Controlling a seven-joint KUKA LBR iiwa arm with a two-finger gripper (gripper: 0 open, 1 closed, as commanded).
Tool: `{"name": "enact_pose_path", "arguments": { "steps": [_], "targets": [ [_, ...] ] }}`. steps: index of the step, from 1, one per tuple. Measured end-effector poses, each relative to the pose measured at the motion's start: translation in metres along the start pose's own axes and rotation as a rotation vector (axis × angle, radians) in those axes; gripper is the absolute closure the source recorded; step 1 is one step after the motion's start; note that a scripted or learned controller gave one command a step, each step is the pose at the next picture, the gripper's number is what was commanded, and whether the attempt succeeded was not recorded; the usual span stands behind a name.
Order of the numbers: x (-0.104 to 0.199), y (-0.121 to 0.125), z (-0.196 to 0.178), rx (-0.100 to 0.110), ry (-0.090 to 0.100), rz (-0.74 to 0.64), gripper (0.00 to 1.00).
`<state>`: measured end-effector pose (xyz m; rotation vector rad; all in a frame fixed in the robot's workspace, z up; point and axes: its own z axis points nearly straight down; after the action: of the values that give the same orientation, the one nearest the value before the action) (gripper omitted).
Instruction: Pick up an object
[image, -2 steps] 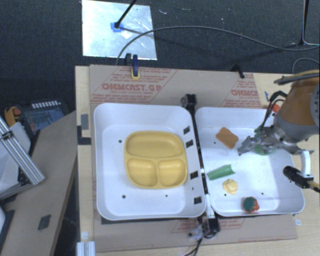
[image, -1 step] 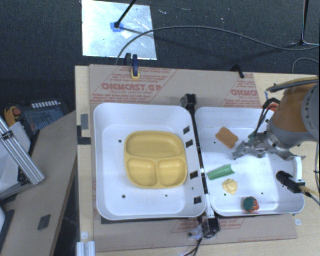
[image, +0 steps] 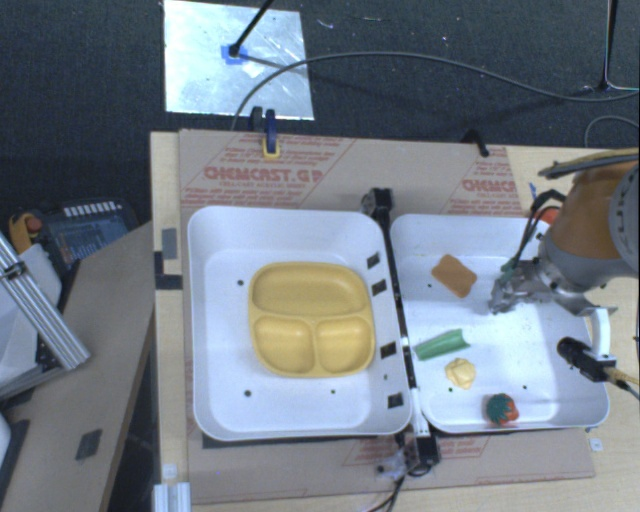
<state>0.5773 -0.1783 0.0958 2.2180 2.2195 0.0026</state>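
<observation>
The gripper (image: 508, 293) hangs low in the right bin (image: 560, 405), just right of an orange block (image: 454, 275); whether it is open I cannot tell. Nearer lie a green piece (image: 438, 345), a yellow lump (image: 460, 372) and a red-green ball (image: 500, 408). A yellow tray (image: 308, 318) sits in the left bin (image: 220, 330).

Two white bins (image: 215, 330), one yellow tray (image: 310, 318), and four small items: orange (image: 454, 275), green (image: 439, 345), yellow (image: 460, 372), red-green (image: 501, 408).
</observation>
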Motion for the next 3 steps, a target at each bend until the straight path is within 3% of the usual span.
{"name": "enact_pose_path", "arguments": {
  "steps": [2,3],
  "targets": [
    [0.016,0.006,-0.102,-0.004,0.000,-0.005,1.00],
    [0.015,0.008,-0.115,0.001,0.001,-0.005,1.00]
  ]
}}
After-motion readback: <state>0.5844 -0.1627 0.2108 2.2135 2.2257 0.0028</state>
